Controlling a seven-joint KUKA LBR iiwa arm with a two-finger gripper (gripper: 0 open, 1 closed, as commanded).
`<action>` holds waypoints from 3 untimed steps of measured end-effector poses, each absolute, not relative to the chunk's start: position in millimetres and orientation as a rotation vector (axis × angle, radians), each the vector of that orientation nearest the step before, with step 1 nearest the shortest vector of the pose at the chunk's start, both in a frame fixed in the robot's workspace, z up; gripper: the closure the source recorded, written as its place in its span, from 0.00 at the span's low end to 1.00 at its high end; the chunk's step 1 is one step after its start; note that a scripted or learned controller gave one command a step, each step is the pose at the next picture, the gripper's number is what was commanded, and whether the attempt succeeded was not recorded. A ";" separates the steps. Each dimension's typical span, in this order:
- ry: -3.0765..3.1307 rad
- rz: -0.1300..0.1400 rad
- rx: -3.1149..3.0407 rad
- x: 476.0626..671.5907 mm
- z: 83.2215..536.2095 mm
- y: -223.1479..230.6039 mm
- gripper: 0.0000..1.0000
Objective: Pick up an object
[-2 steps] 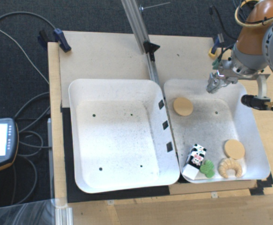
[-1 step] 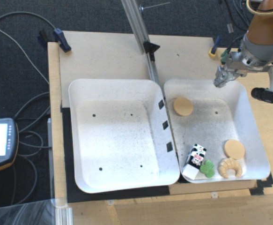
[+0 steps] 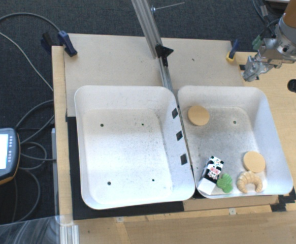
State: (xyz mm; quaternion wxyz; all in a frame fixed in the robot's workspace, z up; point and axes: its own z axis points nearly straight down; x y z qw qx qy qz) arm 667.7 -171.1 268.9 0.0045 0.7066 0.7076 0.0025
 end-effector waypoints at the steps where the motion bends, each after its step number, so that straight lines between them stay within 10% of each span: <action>1: 2.219 0.006 2.216 668.9 299.3 -171.0 1.00; 3: 2.233 0.001 2.216 667.8 295.0 -53.9 1.00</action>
